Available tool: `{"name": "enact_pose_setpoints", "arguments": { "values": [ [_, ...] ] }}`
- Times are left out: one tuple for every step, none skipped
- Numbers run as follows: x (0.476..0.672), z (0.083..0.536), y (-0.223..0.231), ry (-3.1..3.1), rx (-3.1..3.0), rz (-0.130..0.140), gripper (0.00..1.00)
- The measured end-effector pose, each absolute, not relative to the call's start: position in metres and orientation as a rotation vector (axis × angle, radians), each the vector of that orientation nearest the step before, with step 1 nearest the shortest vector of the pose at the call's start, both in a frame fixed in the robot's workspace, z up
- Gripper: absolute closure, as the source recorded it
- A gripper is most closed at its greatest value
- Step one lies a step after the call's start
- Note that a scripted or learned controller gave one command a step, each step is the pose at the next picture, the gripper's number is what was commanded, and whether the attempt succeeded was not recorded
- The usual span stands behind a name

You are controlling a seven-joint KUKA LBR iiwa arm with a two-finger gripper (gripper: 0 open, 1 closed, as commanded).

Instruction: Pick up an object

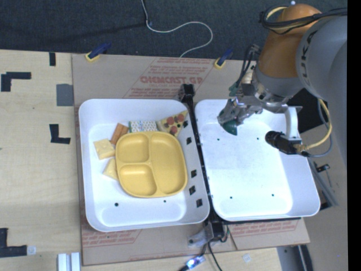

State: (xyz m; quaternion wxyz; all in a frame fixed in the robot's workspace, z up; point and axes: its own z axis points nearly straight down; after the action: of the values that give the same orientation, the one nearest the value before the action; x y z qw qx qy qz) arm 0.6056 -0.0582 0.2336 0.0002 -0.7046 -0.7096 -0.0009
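My pincer (pixel 232 121) hangs over the right bin's (pixel 259 202) far left corner, clamped on a small dark-green object (pixel 230 128) between my fingertips.

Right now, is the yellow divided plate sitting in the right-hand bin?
No. The yellow divided plate lies in the left bin, among small food items; the tool is over the right bin.

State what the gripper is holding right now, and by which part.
The gripper over the right bin appears to pinch a small dark green object by its top; what the object is cannot be told.
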Motion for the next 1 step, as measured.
{"name": "enact_pose_setpoints", "arguments": {
  "values": [
    [0.619,0.2147,-0.0357,-2.225,-2.217,0.003,1.0]
  ]
}}
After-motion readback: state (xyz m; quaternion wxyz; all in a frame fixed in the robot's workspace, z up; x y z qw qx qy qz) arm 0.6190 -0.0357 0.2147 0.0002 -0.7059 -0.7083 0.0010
